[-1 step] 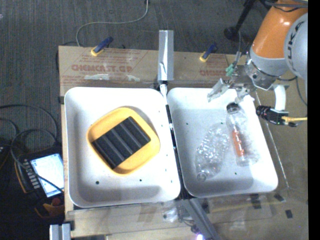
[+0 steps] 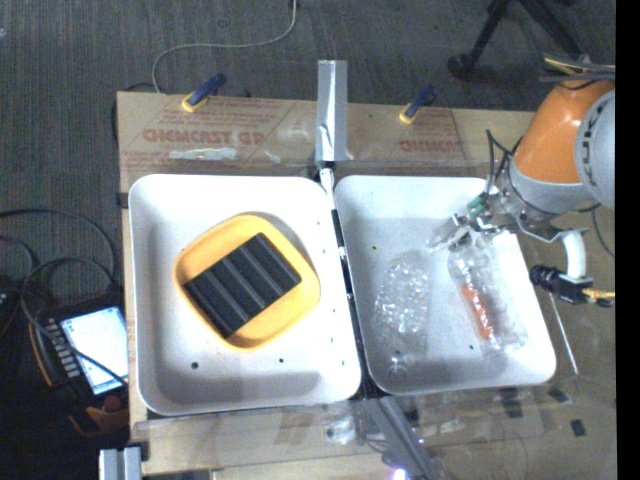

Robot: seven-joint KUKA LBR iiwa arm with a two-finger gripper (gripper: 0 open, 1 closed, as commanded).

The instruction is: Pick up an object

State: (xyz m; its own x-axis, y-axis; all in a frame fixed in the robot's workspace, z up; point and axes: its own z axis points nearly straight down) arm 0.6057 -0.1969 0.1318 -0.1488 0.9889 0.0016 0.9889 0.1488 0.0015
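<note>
In the right bin, a clear plastic bag with an orange thing inside lies near the right wall, and a clear crinkled plastic piece lies in the middle. A yellow pad with a black ribbed top rests in the left bin. My gripper hangs over the upper right part of the right bin, just above the top end of the clear bag, under the orange-banded wrist.
A metal strip stands at the back between the bins. Two blue-yellow clamps hold the brown board behind them. A tablet and cables lie on the floor at left. A chair base is at the top.
</note>
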